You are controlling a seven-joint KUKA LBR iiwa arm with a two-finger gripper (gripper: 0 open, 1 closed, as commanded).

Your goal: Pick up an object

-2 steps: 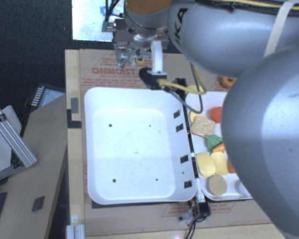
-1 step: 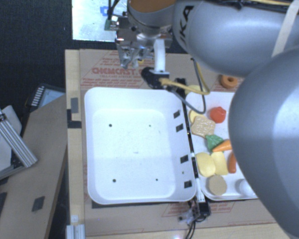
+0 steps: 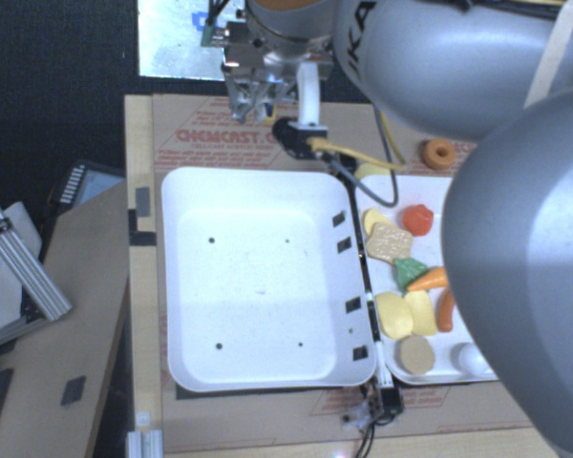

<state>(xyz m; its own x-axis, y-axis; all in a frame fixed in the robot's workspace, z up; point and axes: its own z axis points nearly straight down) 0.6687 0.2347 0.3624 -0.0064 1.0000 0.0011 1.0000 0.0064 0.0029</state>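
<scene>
- My arm [image 3: 458,55] reaches across from the right, claw [image 3: 253,98] hanging above the surface [image 3: 220,132] behind the left bin [image 3: 181,275].
- I cannot tell the claw's state.

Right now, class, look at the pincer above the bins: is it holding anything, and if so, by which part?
It cannot be told. The pincer hangs past the far edge of the left bin, too blurred to read; the toy foods lie in the right bin.
</scene>
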